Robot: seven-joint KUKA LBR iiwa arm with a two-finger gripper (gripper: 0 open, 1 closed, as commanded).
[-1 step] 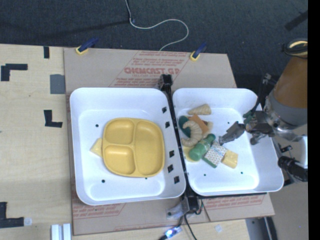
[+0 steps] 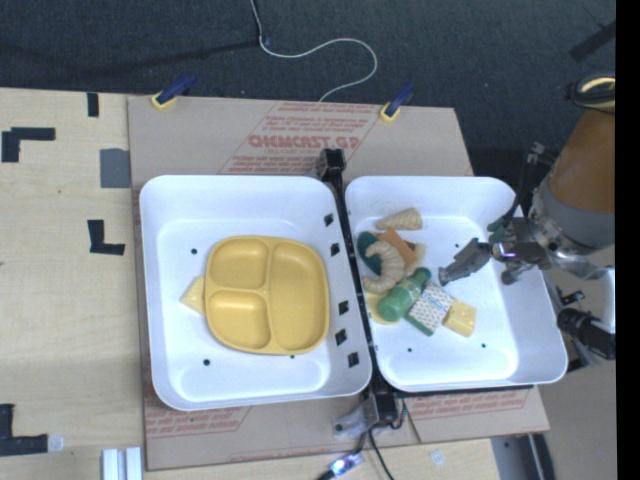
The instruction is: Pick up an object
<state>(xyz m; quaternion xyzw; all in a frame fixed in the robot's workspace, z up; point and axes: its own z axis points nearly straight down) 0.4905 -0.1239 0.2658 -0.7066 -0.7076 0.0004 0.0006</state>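
Hand (image 2: 458,268) hovers just right of the green bottle (image 2: 402,298).

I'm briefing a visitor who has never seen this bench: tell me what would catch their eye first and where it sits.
The big yellow divided plate dominates the left bin. Next comes the jumble of small items in the right bin, heaped against its left side, with a green bottle among them. The gripper reaches in from the right, just beside that heap.

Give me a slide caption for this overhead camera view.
Arm's tool poised over the right bin beside a pile of small objects; yellow divided plate fills the left bin.
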